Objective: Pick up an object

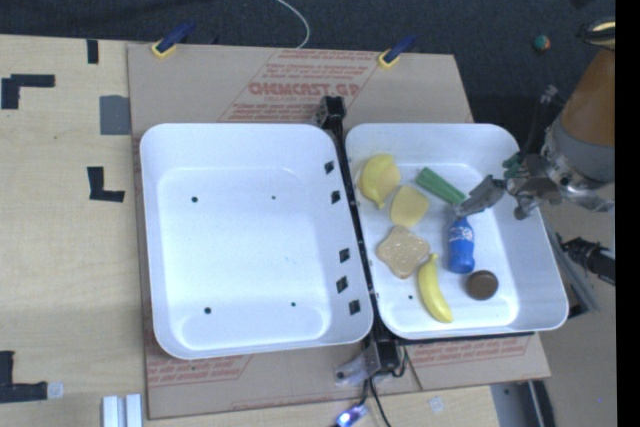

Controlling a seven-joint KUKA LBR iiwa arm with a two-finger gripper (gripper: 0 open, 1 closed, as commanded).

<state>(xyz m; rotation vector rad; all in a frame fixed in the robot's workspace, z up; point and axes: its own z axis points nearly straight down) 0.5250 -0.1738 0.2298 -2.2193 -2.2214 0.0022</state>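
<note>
The right bin (520,315) holds several toy items: a yellow pepper-like piece (378,179), a pale yellow block (408,206), a green bar (439,185), a tan toast slice (402,252), a banana (433,291), a blue bottle (460,245) and a brown round piece (482,285). My gripper (484,196) hangs over the bin's right side, its grey fingers pointing left toward the green bar and just above the blue bottle. Nothing is seen between the fingers.
The left bin (160,215) sits beside the right one, joined along a black-clipped middle seam (345,215). Both rest on a cardboard sheet (290,85) on the wooden bench. The arm's orange band (595,105) stands at the right edge.
</note>
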